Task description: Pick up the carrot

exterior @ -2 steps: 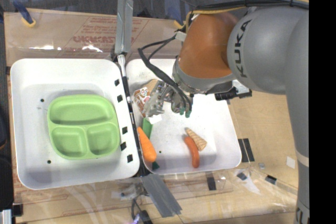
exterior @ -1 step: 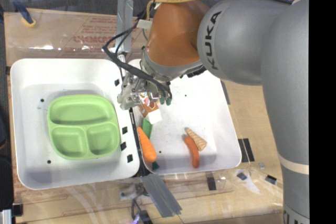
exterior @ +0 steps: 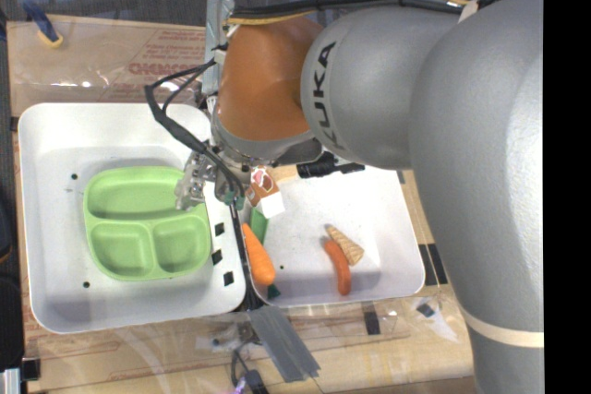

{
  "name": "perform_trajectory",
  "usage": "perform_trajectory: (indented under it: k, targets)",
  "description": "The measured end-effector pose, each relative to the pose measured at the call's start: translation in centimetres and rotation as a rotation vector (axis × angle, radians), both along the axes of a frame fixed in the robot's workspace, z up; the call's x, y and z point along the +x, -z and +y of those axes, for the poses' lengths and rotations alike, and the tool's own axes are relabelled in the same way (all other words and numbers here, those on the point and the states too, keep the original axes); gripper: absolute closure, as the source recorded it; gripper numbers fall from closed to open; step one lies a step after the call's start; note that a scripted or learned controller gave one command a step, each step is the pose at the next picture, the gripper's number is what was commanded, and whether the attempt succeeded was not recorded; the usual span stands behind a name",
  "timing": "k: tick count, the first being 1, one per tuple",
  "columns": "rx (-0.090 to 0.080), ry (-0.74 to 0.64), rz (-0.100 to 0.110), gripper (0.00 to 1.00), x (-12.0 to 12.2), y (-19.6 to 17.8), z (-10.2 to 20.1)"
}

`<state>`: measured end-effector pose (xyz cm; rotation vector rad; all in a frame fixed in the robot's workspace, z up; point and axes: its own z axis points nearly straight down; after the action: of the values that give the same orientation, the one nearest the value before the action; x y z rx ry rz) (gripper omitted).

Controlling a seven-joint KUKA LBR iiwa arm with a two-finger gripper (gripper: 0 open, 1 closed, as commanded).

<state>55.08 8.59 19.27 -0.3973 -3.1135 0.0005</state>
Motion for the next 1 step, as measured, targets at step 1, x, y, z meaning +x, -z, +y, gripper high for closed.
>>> perform_trajectory:
  k: [1]
  targets:
    - [0.001,-0.597,-0.007,1.0,0.54,-4.27,3.77]
